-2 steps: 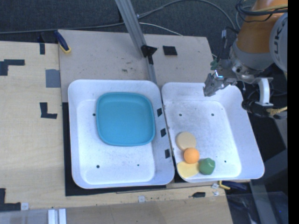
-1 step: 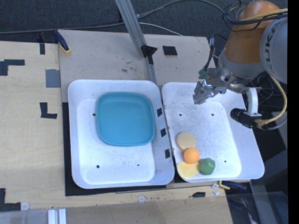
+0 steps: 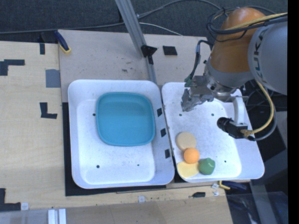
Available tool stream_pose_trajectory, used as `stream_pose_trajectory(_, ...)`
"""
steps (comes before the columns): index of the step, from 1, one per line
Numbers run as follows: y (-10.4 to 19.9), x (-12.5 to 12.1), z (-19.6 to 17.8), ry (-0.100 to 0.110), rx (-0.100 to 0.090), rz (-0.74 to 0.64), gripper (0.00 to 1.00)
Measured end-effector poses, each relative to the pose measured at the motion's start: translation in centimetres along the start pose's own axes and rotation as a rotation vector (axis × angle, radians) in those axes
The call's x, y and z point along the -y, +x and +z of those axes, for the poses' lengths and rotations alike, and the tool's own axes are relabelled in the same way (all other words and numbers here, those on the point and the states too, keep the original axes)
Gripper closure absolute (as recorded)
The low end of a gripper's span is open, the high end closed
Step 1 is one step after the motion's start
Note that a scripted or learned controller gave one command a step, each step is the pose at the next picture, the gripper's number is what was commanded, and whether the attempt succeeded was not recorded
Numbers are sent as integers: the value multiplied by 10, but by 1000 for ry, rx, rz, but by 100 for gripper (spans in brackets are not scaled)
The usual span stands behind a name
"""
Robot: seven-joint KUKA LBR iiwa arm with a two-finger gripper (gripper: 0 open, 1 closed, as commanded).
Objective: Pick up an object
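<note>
Camera view: end effector (image 3: 188,102), finger state indeterminable, poised over the right bin (image 3: 212,125). The orange ball (image 3: 191,155) should be approached vertically, clear of neighbouring green ball (image 3: 206,165).

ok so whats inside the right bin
The right bin holds four small things clustered at its near end: a tan disc, an orange ball, a green piece and a yellow piece partly under the ball. The gripper hangs over its far end, hiding the floor beneath.

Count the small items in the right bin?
4, clustered at the near end of the right bin: beige disc, orange ball, yellow piece, green piece. More could sit under the arm.
</note>
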State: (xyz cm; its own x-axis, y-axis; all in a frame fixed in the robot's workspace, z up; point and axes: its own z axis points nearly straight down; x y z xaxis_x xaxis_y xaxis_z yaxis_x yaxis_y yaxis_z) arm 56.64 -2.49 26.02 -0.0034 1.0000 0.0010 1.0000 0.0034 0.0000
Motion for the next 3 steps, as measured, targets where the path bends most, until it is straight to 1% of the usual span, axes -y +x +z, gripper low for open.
stream_pose_trajectory(1, 45, 18, 18, 2, 1, 0, 100)
stream_pose_trajectory(2, 98, 41, 16, 1, 0, 0, 100)
stream_pose_trajectory(3, 96, 41, 16, 1, 1, 3, 0)
